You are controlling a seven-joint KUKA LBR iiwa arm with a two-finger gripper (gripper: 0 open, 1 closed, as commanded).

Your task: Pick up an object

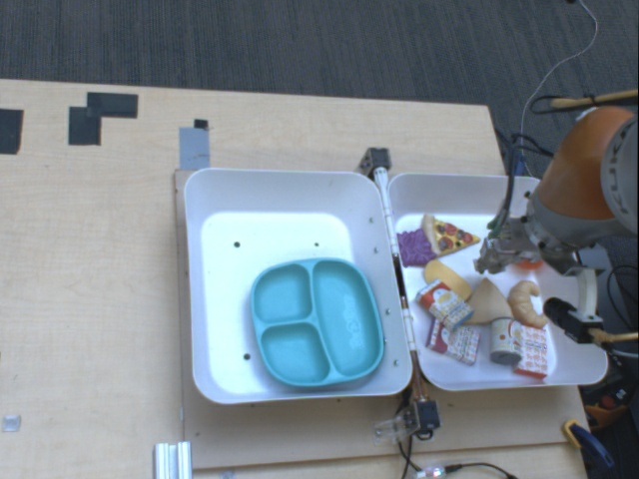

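Toy food items crowd the right bin [589,372], where the gripper [496,252] hovers low at the far side, jaw state impossible to tell, with the pizza slice [449,235] just to its left and a yellow piece [446,276] nearer-left.

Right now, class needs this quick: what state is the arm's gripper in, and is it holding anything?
Gripper: low over the right bin, beside the pizza slice; open or closed cannot be told, and no object is visibly held.
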